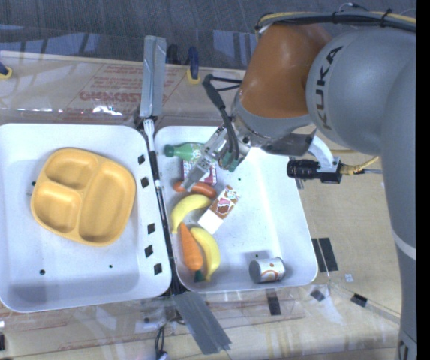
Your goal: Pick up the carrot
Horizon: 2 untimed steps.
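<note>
My end effector [213, 158] hangs near the right bin's back-left corner; I cannot tell its state. I should approach the carrot [191, 248] near the front-left, avoiding the banana [199, 231].

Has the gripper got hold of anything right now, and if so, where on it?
Nothing held, as far as the view shows. The gripper hangs over the far end of the right bin; the carrot lies apart, beside the banana.

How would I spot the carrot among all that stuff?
Look in the right-hand white bin, along its left wall near the front. There a banana curves around a short orange stick: that is the carrot. It is the sole orange, tapered thing beside the yellow fruit.
</note>
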Tool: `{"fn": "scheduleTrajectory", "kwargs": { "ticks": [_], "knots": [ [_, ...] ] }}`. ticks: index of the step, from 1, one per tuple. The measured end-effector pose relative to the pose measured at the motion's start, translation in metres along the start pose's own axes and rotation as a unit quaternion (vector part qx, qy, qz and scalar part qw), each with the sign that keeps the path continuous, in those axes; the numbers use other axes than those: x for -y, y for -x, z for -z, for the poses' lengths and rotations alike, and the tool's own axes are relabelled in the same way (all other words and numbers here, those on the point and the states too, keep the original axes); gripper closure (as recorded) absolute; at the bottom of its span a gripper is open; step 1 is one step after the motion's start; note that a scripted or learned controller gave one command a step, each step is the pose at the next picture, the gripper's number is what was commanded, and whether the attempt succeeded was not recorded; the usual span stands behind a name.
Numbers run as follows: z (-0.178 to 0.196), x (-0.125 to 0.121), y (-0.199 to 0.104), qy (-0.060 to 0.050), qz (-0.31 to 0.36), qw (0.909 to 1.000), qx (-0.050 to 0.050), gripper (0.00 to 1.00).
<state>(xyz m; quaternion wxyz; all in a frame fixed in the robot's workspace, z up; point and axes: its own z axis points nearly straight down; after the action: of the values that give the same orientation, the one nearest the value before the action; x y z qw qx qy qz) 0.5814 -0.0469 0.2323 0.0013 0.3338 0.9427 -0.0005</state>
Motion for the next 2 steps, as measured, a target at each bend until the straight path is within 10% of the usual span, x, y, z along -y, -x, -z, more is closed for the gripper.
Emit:
{"fn": "scheduleTrajectory", "kwargs": {
  "ticks": [2],
  "knots": [
    [-0.039, -0.112, -0.005, 0.001, 0.109, 0.994, 0.0, 0.0]
  ]
}}
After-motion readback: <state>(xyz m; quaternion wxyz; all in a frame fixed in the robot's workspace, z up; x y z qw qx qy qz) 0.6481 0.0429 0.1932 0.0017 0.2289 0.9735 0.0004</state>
